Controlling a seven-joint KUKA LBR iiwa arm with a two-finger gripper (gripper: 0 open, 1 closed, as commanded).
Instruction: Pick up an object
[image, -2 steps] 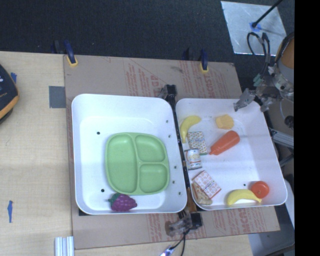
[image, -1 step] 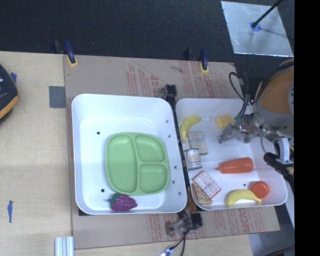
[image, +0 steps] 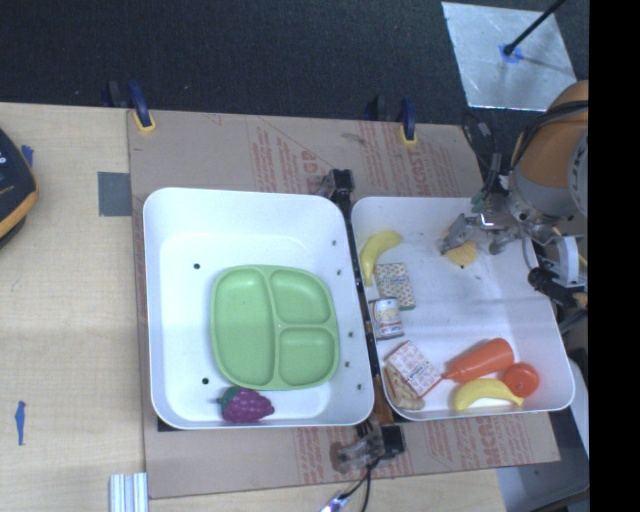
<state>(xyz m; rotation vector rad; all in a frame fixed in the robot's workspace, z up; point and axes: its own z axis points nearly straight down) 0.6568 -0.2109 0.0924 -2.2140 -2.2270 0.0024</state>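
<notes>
My claw (image: 462, 240) sits in the upper right of the frame, over the right bin (image: 520, 300), fingers closed on a small yellow object (image: 462, 256).

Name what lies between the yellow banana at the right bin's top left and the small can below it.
A small patterned packet lies between the yellow banana and the small can, in the camera view.

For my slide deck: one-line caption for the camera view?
Arm's claw over a small yellow piece in the right bin; green divided plate and purple grapes in the left bin.
</notes>
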